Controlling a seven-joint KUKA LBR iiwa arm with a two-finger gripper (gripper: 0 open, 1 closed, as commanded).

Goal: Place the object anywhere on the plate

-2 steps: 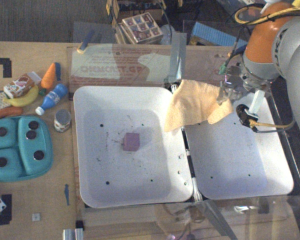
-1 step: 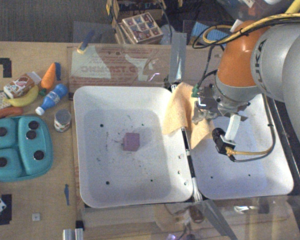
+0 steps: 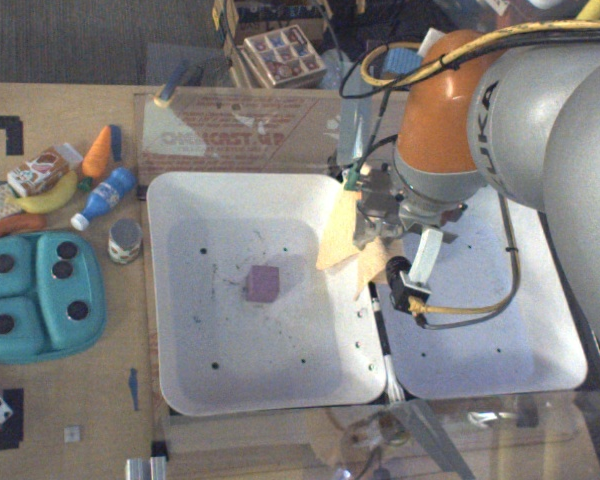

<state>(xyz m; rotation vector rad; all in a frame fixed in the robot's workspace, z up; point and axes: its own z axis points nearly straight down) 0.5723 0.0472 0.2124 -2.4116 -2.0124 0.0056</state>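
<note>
**Purple block flat in left bin; arm head over the seam between bins**

Camera view, from above at a slant:

- Purple block (image 3: pixel 262 284) lies on the floor of the left bin (image 3: pixel 180 368), a little right of that bin's middle. It touches nothing else.
- The block's top face reads nearly square, so no clear long axis. Its edges run roughly parallel to the bin walls, with a slight twist.
- Arm (image 3: pixel 450 138) comes in from the right. Its orange band sits above the right bin (image 3: pixel 540 368), and the wrist hangs over the strip where the two bins meet.
- Jaws: hidden under the wrist hardware, so whether they are spread or closed can't be made out here. The block is well apart from them, to their left.
- Tan wedge-shaped piece (image 3: pixel 338 236) stands just beside the wrist over the left bin's right rim. Its long axis runs up-down in the view, narrow end uppermost. Whether anything grips it is unclear.
- Yellow cable (image 3: pixel 460 311) loops out below the wrist across the right bin.
- On the tabletop (image 3: pixel 70 398) left of the bins: teal tray (image 3: pixel 35 293) with dark round spots, small can (image 3: pixel 125 240), blue bottle (image 3: pixel 105 196), banana (image 3: pixel 45 200), carrot (image 3: pixel 100 150).
- Cardboard sheet (image 3: pixel 235 133) lies flat behind the left bin.
</note>
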